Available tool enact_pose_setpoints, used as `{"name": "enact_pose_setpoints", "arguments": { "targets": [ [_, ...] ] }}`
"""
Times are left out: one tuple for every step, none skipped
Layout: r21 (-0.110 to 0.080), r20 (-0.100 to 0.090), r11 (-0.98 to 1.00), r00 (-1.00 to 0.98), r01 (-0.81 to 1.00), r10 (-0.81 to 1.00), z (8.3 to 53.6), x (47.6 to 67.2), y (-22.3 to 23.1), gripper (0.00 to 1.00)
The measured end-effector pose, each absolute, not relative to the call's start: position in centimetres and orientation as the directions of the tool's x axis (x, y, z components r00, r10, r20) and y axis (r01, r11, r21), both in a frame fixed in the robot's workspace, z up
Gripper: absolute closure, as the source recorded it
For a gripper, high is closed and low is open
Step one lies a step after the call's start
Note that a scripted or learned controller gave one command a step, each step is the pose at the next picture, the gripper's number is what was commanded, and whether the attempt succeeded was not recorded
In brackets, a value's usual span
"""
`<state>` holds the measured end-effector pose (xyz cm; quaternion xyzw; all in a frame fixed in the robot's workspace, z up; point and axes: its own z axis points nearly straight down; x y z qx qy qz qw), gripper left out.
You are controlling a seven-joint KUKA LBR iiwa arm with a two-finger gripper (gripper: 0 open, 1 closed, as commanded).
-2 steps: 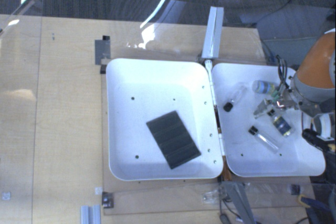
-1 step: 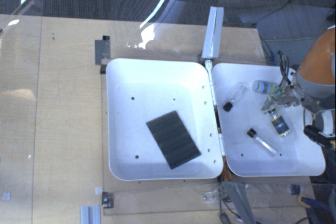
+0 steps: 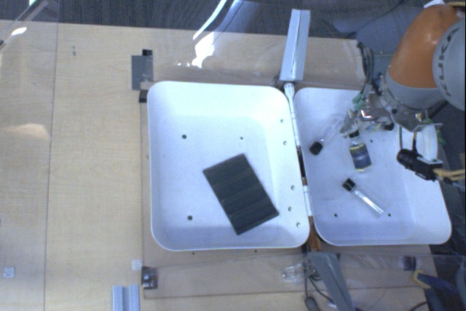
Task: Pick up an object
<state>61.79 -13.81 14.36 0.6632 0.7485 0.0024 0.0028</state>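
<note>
My gripper (image 3: 362, 117) hangs over the back part of the right bin (image 3: 429, 218), reaching in from the right. Just in front of it lies a small dark bottle with a blue label (image 3: 358, 156). It looks apart from the gripper. A clear tube with a black cap (image 3: 325, 138) lies to the gripper's left. A second clear tube with a black end (image 3: 362, 197) lies nearer the front of the same bin. A dark grey ribbed rectangular pad (image 3: 240, 193) lies flat in the left bin (image 3: 175, 113).
The two bins meet along a shared rim (image 3: 298, 156). A grey metal bar (image 3: 295, 47) stands behind that junction. The wooden bench (image 3: 73, 156) stretches off to the left.
</note>
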Motion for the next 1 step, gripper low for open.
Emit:
{"name": "enact_pose_setpoints", "arguments": {
  "targets": [
    [0.007, -0.001, 0.091, -0.091, 0.996, 0.996, 18.61, 65.01, -7.82, 1.0]
  ]
}}
